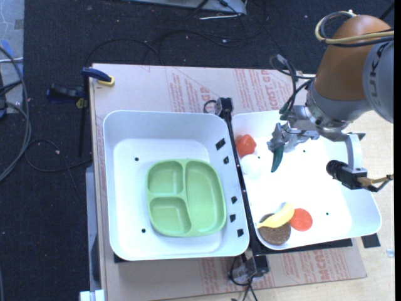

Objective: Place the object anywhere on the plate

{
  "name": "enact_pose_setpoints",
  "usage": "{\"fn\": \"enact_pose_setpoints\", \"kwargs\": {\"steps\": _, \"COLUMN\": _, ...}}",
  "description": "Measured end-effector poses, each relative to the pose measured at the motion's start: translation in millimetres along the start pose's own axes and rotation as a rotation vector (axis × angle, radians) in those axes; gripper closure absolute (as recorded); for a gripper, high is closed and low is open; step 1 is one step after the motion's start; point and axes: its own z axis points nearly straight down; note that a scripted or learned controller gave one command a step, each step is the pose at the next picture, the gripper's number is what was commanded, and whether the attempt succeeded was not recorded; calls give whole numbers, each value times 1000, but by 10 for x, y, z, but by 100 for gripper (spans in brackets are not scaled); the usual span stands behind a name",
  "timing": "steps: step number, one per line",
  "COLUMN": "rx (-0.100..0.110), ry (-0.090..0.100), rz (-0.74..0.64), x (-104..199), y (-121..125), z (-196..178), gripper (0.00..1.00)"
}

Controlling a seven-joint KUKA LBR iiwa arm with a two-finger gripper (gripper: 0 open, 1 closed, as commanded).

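Well off to the gripper's left sits the left bin [119,168], and in it you have one green plate [186,197] with three compartments — nothing on it, so the task is not yet done. It lies flat near the bin's middle, an easy target from above.

Just left of the gripper, against the divider of the right bin [366,212], you see one orange-red piece [245,144] and one white piece [251,164] touching it. Below the gripper, toward the near rim, lie three more: a yellow banana-shaped piece [278,216] resting on a brown disc [274,234], and a red disc [301,219] beside them.

The gripper [280,144] is pinched on one dark teal slender object [276,160], which hangs down from the fingertips — lifted clear, I judge, for carrying across the divider.
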Motion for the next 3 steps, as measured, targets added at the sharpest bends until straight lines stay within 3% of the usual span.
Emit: {"fn": "enact_pose_setpoints", "kwargs": {"steps": 3, "rx": 1, "ry": 0, "rz": 0, "x": 1677, "y": 244, "z": 95, "gripper": 100}}
